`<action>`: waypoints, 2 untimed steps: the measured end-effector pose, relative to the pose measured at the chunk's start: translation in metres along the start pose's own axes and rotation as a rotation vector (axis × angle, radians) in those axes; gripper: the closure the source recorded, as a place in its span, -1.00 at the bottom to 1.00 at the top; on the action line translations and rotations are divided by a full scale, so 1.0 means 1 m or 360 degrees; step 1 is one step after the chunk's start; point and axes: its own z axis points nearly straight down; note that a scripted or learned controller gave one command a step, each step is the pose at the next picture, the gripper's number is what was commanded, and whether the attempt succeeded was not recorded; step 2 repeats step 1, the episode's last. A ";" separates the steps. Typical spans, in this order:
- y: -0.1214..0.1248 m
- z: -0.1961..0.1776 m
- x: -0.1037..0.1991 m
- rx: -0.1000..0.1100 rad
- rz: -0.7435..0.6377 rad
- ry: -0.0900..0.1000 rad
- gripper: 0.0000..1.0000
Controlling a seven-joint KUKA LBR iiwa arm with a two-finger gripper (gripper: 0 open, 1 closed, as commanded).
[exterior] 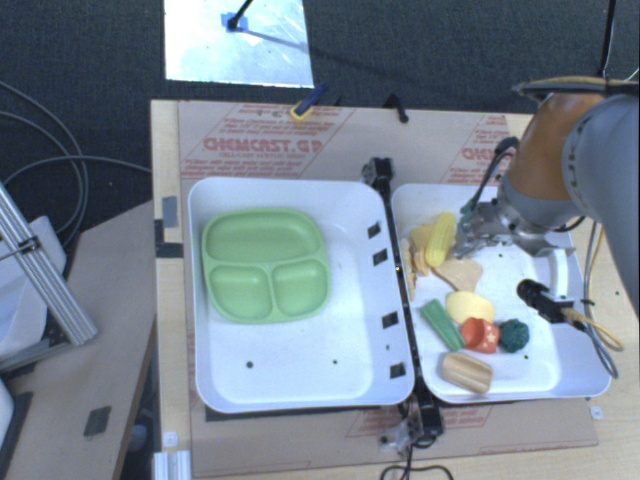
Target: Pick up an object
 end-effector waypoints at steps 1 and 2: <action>0.001 -0.011 0.000 -0.0004 -0.0007 -0.0001 1.00; 0.001 -0.011 0.000 -0.0004 -0.0007 -0.0001 1.00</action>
